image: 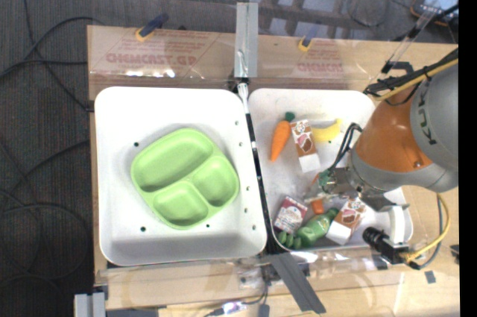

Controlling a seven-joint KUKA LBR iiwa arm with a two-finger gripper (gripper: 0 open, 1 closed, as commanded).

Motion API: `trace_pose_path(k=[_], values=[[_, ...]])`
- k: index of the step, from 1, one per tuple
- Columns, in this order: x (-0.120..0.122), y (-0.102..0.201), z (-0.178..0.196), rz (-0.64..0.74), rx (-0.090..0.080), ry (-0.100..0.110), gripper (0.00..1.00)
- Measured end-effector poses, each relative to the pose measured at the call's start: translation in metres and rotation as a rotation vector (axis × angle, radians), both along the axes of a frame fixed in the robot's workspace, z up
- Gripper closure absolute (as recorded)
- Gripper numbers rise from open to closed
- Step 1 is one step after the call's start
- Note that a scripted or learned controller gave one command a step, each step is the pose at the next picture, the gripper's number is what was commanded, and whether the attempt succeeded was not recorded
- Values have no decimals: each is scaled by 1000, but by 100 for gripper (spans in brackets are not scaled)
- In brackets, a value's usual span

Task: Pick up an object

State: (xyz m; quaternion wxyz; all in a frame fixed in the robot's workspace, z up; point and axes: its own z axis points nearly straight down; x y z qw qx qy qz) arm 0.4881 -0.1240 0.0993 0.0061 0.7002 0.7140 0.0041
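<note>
My gripper (330, 187) is low inside the right bin (261, 159), under the orange band of the arm (387, 140). It hangs just above a cluster of toy foods at the bin's front. That cluster holds a pink and red packet (291, 216), a green bottle-like item (314, 227), a small orange piece (319, 205) and a brown and white carton (346, 218). Farther back lie a carrot (279, 138), a small milk carton (304, 145) and a yellow banana (326, 132). The wrist hides what is directly beneath it.
The left bin (112, 129) holds a green divided plate (185, 177). A metal divider (244, 39) and clear plastic sheets stand behind the bins. Cables (406, 73) run along the arm at the right. Grey carpet surrounds the bench.
</note>
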Motion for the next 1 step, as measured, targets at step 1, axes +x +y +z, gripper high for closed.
trace_pose_path(k=[1], values=[[-5,50,99,29,2,19,100]])
